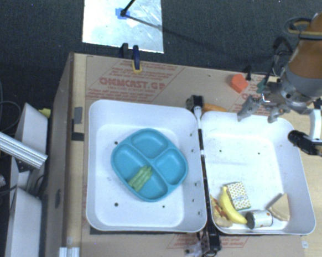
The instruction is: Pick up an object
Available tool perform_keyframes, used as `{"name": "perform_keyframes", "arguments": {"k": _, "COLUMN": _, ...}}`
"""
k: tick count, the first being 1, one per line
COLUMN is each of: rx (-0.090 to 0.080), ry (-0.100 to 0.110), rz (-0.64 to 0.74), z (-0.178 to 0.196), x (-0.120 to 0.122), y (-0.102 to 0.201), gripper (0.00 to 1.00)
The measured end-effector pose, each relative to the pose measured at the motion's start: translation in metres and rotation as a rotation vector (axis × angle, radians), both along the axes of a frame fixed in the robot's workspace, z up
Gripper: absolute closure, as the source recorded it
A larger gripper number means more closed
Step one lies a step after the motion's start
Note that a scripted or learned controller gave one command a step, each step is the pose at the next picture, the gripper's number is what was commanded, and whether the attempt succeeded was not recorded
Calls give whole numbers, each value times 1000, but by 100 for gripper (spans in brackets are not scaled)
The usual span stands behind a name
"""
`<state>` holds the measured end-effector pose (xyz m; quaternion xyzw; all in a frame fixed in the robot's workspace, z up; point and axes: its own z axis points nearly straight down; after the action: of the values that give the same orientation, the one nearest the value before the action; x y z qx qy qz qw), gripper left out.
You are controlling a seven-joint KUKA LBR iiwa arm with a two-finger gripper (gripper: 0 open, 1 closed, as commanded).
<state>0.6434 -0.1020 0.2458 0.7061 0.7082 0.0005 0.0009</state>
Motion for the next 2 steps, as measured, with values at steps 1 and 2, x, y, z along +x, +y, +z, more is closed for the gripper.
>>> {"name": "perform_keyframes", "arguments": {"k": 1, "rx": 1, "ry": 3, "rz": 2, "z": -109, "x": 25, "y": 9, "gripper": 0}}
{"name": "perform_keyframes", "arguments": {"k": 2, "rx": 0, "ry": 1, "rz": 3, "z": -162, "x": 25, "y": 15, "gripper": 0}}
